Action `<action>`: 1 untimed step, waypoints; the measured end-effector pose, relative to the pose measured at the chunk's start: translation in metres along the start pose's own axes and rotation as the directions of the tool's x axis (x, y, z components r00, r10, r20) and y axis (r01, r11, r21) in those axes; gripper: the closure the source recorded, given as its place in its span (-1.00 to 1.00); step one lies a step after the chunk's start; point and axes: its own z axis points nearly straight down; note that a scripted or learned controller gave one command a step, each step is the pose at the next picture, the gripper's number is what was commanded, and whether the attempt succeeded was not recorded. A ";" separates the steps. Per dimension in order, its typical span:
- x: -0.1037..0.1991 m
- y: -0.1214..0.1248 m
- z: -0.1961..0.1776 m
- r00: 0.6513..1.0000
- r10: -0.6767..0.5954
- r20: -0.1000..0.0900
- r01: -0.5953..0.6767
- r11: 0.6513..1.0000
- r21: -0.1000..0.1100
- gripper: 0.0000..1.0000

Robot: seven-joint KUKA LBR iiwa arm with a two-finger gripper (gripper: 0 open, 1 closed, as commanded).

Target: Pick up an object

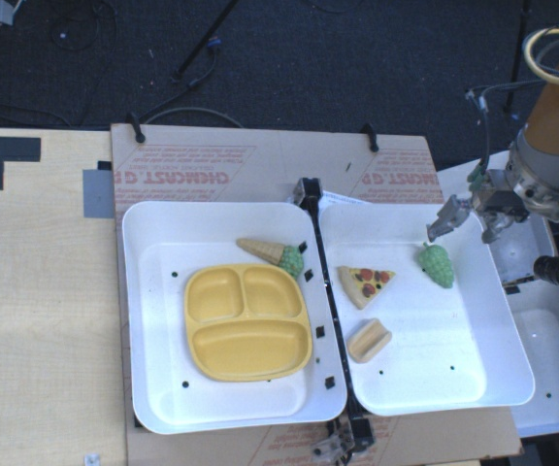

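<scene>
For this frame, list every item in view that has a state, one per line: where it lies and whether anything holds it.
yellow divided plate: flat in left bin, compartments bare
ice cream cone: on its side, left bin, beside plate
pizza slice: flat, right bin
bread piece: flat, right bin
green toy: lying in right bin, unheld
gripper: open, above right bin

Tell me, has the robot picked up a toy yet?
Not yet. The gripper sits above the right bin's far right side with nothing between its fingers. All the toys lie in the bins: the green toy nearest it, the pizza slice, the bread piece. Reaching down, grasping and lifting are all left.
</scene>
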 end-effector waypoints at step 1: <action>0.000 0.002 -0.007 1.000 -0.002 0.002 0.002 1.000 -0.011 -1.00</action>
